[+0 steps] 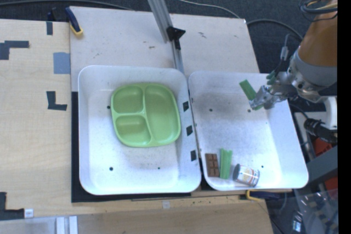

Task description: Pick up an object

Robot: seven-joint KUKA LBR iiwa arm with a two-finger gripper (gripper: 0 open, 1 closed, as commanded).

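My gripper hangs over the far right part of the right bin, coming in from the right below the orange band of the arm. A small green block sticks out up and to the left from its tip, and the fingers are shut on the block's lower end. At the bin's front edge lie a brown ridged block, a second green block and a small jar on its side.
The left bin holds a green divided plate. A slanted metal pole comes down to the seam between the bins. A blue and yellow tool lies on the bench at the far left.
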